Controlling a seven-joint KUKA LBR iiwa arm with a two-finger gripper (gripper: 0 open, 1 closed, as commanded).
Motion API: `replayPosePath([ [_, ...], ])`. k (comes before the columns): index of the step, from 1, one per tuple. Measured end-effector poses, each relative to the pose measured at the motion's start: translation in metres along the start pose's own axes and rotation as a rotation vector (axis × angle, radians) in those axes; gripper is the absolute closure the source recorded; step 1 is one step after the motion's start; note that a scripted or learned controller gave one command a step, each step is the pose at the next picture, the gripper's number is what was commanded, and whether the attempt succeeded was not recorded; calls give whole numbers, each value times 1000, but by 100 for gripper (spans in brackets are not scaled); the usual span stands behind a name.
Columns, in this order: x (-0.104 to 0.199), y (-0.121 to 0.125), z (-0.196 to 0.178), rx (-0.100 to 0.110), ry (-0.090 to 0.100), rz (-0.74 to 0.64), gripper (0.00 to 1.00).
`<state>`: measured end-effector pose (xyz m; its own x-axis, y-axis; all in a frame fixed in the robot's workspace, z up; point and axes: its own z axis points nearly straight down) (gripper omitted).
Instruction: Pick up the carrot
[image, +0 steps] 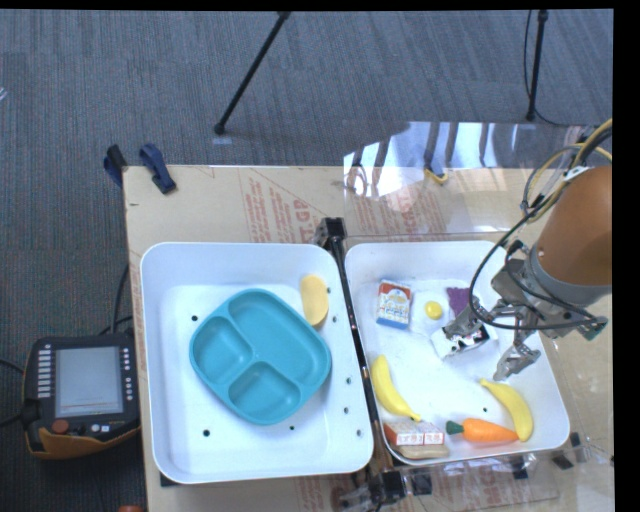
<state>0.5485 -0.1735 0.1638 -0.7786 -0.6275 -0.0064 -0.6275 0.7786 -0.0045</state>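
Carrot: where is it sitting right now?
The carrot lies in the right bin, near its front edge, between the small box on its left and the banana curving just above and to its right.

The orange carrot lies flat, seemingly green-tipped leftward, along the right bin's front wall.

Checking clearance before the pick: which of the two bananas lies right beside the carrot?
The banana at the right bin's right side; its lower end is next to the carrot. The other banana lies by the bin's left wall.
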Motion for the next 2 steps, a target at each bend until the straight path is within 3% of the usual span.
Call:
replayPosePath([
  [1,37,33,69,0,-5,-110,0],
  [2,-48,-19,76,-6,-2,-194,0],
])
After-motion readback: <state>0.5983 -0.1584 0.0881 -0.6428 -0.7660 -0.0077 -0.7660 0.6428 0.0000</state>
